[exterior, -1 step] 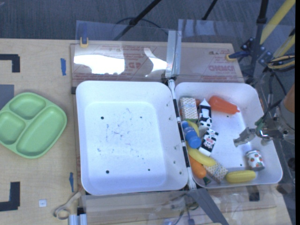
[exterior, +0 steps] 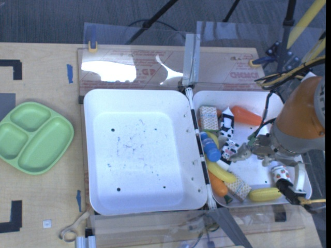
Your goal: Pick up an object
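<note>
The gripper (exterior: 247,150) hangs low in the right bin (exterior: 300,190), finger state impossible to tell, nothing seen held; the black-and-white toy (exterior: 227,150) lies just beside it, awaiting a closing grasp

Setting: robotics laboratory, manipulation test station. Evidence: light wooden surface (exterior: 41,61) marked with black tape corners (exterior: 12,68) and blue tape tabs (exterior: 70,73); two shallow white bins, left bin (exterior: 137,99) and right bin (exterior: 299,187), set side by side and framed at the back by clear acrylic panels (exterior: 139,45) with a metal divider post (exterior: 192,58). Industrial grey arm with orange band (exterior: 305,112) reaching in over the right bin, cables (exterior: 289,75) trailing beside it. Dark tripod or stand legs (exterior: 170,4) on grey carpet floor (exterior: 46,9) behind the station. Assorted toy food and small test items (exterior: 222,138) in the right bin; green compartment plate (exterior: 33,137) at far left of the surface.
</note>
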